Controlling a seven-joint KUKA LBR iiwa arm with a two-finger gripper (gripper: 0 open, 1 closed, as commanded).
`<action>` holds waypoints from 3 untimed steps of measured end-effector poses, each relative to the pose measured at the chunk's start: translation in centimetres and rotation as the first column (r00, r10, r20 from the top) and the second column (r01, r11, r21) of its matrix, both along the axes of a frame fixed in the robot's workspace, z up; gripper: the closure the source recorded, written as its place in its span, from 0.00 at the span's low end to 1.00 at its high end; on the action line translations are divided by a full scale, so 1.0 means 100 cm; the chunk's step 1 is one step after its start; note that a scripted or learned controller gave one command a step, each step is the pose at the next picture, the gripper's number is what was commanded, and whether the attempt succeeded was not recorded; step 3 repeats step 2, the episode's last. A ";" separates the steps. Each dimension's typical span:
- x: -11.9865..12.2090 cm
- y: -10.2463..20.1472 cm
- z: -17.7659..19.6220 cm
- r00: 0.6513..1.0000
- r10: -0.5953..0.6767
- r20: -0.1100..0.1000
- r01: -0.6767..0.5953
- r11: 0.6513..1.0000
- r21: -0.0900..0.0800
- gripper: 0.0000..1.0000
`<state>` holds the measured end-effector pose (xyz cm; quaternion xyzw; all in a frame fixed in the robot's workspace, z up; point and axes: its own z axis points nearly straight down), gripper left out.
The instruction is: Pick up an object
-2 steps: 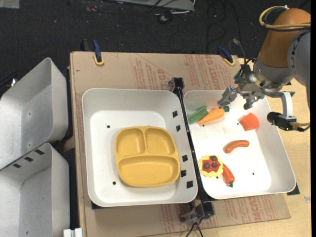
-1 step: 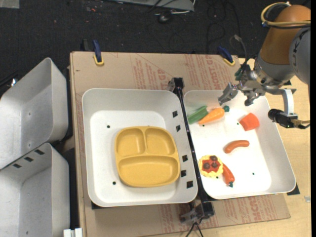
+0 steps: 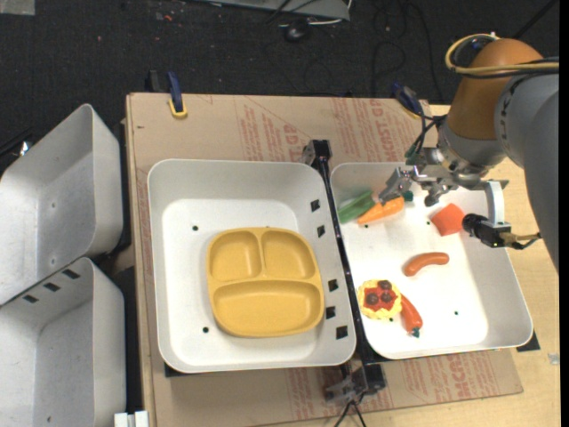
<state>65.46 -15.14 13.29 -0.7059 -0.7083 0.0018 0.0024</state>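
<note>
Two red-printed words [image 3: 267,132], unreadable, mirrored.

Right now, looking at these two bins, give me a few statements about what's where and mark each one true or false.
1. The yellow divided plate lies in the left bin. True.
2. The sausage rests on the plate. False: it lies in the right bin.
3. The gripper hovers over the right bin's far end, near the carrot. True.
4. The red block lies in the left bin. False: it is in the right bin.
</note>
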 end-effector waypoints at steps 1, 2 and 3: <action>0.003 0.002 -0.038 1.000 0.000 0.014 0.000 1.000 0.000 0.00; 0.001 0.001 -0.029 1.000 0.002 0.010 -0.002 1.000 -0.002 1.00; 0.001 0.001 -0.029 1.000 0.002 0.010 -0.002 1.000 -0.002 1.00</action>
